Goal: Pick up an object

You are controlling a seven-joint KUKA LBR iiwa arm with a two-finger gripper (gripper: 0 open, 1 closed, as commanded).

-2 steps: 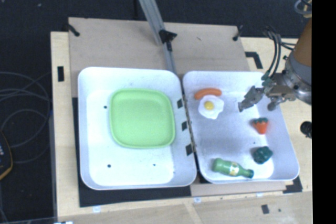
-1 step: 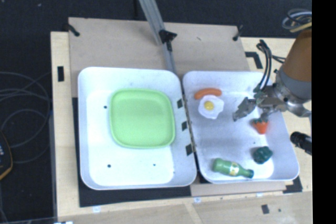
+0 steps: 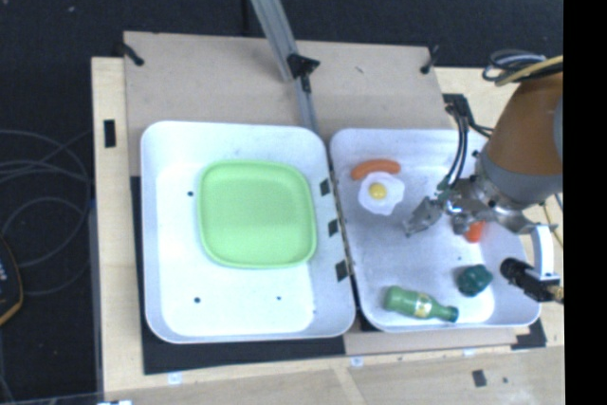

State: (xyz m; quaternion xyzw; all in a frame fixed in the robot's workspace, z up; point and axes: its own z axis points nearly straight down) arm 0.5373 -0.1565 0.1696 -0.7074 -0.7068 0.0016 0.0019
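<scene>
Gripper (image 3: 424,216) hangs over the right bin (image 3: 398,152), near the fried egg (image 3: 379,194). Can't tell if it's clenched or released. Green bottle (image 3: 419,303) lies by the front wall.

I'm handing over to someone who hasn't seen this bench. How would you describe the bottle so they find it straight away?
Start with the right-hand white bin, the one the arm reaches into, and look along its near edge. The green bottle lies there on its side with a yellow label, neck pointing right. The dark green lump beside it is rounder and darker, and the fried egg and sausage sit at the far end.
</scene>
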